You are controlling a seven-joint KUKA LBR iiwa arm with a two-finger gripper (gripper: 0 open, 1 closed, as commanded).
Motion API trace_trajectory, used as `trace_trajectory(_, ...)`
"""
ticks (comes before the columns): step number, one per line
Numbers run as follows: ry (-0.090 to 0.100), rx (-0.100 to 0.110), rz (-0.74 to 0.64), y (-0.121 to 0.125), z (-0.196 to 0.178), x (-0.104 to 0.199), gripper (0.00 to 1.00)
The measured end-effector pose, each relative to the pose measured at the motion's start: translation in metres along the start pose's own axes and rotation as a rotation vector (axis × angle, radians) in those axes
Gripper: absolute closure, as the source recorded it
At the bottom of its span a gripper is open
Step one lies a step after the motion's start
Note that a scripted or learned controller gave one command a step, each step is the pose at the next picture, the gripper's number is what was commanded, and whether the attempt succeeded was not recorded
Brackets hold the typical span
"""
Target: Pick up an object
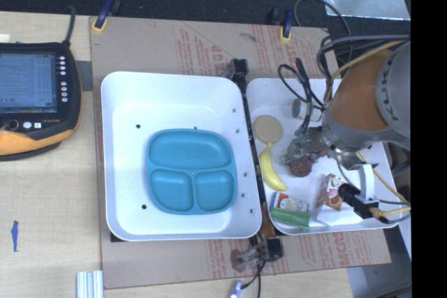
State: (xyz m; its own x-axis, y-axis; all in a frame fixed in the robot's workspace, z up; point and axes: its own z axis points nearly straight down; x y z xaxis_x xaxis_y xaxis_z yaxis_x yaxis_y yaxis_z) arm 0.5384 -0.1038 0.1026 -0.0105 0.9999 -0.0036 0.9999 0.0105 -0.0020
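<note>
**Down low in the right bin, hand over a dark lump**

Right now the grey arm (380,98) with its orange band reaches in from the right and hangs over the right bin (279,88). Its hand (305,147) sits low near the middle of that bin, just above or against a small dark reddish lump (301,167). The view is too cluttered at the wrist to say how far apart the hand's two sides stand, and I cannot tell whether anything is caught in it.

Several things lie in the right bin. A round tan disc (268,128) rests near the bin's left wall, and a yellow banana (270,167) lies just below it, running down along that wall. Toward the bin's near edge lies a green tube-like item (290,218) with a small white and red packet (291,204) just above it. Right of these sits a brown and white wrapper (334,192), close under the arm's body. Black cables (302,84) loop over the far part of the bin.

The left bin (119,150) holds a blue divided tray (191,170), lying flat at its middle with one long section at the far side and two smaller ones at the near side.

Both bins rest on a brown board (174,38) on the bench (49,220). A control pendant (35,98) with a lit screen lies at the far left.
</note>
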Motion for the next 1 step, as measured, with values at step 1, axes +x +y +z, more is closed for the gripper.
trace_trajectory(1, 0.004, -0.001, 0.005, -0.0004, -0.0901, 0.0588, 1.0)
